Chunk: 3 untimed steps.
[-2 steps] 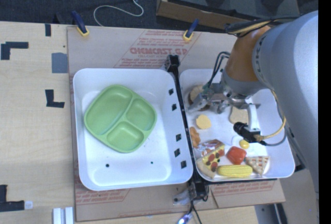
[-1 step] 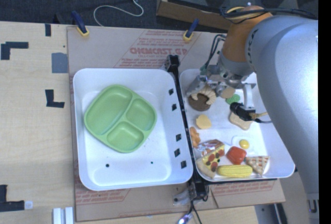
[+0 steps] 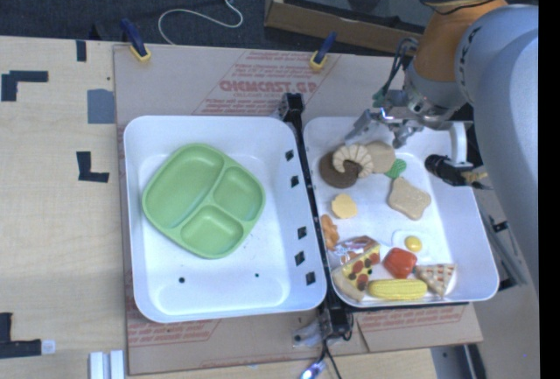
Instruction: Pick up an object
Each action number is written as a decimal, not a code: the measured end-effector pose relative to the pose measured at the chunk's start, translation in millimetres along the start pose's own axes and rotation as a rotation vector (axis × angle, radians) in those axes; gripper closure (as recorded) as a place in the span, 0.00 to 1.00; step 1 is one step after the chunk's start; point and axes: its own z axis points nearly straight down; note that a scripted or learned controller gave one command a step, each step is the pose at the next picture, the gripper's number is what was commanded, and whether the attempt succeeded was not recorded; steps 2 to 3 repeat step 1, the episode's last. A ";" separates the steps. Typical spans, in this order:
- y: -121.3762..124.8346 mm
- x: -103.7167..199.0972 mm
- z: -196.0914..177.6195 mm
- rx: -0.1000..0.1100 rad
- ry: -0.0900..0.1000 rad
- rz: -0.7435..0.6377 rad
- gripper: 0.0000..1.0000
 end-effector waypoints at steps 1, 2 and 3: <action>-51.5 47.7 55.6 0.006 0.003 -0.002 0.00; -51.5 47.7 55.6 0.006 0.003 -0.002 0.00; -51.5 47.7 55.6 0.006 0.003 -0.002 0.00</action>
